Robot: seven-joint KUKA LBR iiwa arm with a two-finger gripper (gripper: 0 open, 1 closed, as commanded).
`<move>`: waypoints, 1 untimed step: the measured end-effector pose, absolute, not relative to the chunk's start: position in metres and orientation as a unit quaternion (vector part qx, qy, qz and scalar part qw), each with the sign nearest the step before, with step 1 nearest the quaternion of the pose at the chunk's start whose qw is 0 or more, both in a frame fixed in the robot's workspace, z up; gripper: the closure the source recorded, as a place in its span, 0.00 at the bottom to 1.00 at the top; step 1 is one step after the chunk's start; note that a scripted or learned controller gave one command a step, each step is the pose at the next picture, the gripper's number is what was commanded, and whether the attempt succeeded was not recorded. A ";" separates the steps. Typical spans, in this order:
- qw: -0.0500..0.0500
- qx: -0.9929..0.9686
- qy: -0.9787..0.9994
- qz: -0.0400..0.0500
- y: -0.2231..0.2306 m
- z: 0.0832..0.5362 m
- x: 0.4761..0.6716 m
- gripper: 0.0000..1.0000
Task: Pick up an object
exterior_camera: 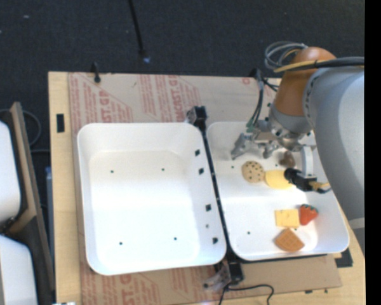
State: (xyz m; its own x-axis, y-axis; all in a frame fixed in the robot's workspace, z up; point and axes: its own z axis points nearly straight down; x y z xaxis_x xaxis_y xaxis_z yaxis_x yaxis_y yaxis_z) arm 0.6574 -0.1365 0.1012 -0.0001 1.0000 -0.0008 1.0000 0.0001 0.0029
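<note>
My gripper hangs over the back part of the right bin, open, with nothing between its fingers. Just in front of it lies a round speckled cookie, and a yellow rounded piece sits to the cookie's right. Nearer the front right of the same bin lie a yellow square slice, a red strawberry-like piece and an orange-brown wedge. The arm's grey body covers the bin's right rim.
The left bin stands beside the right one, and their rims meet at a dark divider. Both rest on a cardboard sheet. White furniture stands at the far left.
</note>
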 end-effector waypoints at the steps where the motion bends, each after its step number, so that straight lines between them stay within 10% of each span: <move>1: 0.001 0.709 0.706 0.000 -0.172 0.101 0.613 0.00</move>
